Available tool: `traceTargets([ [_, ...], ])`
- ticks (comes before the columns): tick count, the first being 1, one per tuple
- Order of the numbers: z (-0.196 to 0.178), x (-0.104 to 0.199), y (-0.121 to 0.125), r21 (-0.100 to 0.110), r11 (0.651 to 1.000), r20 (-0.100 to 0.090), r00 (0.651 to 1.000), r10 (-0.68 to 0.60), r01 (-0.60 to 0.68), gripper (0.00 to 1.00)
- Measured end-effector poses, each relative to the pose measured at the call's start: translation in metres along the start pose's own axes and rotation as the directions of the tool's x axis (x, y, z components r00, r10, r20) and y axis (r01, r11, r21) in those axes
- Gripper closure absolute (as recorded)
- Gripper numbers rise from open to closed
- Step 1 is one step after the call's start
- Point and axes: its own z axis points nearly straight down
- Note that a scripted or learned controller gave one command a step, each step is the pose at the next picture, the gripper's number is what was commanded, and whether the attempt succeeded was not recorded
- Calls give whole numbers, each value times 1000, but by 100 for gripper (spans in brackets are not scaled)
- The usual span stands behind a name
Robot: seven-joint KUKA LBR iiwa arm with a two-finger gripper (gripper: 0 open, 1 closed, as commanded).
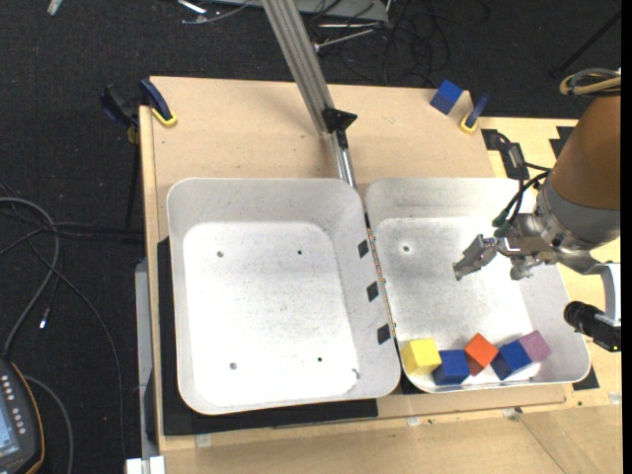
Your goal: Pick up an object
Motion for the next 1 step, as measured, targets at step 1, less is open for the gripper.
traceTargets([
  [1, 81, 24, -7, 10, 1000, -3, 1000, 0, 0, 0],
])
